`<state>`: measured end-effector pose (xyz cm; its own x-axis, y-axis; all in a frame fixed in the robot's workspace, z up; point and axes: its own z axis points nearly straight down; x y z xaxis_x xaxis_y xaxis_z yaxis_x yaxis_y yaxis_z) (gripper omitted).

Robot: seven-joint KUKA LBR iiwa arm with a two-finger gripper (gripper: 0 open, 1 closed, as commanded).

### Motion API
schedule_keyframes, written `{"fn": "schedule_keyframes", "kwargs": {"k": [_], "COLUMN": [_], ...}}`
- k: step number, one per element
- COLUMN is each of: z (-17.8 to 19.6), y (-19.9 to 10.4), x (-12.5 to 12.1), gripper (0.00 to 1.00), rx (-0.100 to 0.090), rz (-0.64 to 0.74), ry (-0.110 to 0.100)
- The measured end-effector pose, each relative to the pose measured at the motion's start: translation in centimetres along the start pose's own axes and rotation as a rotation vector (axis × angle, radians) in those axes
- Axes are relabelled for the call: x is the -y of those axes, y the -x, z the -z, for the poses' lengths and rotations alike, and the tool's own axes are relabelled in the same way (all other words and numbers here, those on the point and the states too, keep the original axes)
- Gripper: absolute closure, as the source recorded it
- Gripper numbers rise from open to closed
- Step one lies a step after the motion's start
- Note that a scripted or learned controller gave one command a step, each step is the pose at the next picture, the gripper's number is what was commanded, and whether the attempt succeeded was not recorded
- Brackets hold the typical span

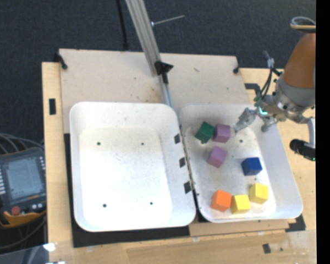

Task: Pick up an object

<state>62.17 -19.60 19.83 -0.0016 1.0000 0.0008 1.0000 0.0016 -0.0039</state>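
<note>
The gripper (256, 119) hangs at the upper right of the right bin (286, 169), fingers spread with nothing between them. The blocks sit lower: green cube (205, 131) touching a purple cube (222, 132), so a descent there may nudge both. The arm's upper part is cut off at the frame's right.

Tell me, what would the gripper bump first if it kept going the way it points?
Probably the upper purple block: the gripper points down-left toward it, though height is unclear.
</note>
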Motion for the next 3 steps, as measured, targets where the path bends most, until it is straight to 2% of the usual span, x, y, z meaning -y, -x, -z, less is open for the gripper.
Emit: {"fn": "schedule_keyframes", "kwargs": {"k": [1, 2, 3], "z": [0.3, -5.5, -7.2], "y": [0.0, -0.4, -0.1], "x": [-0.1, -0.8, -1.5], "gripper": [0.0, 0.0, 0.0], "rx": [0.003, 0.002, 0.008], "rz": [0.002, 0.005, 0.004], "ry": [0.004, 0.001, 0.027]}}
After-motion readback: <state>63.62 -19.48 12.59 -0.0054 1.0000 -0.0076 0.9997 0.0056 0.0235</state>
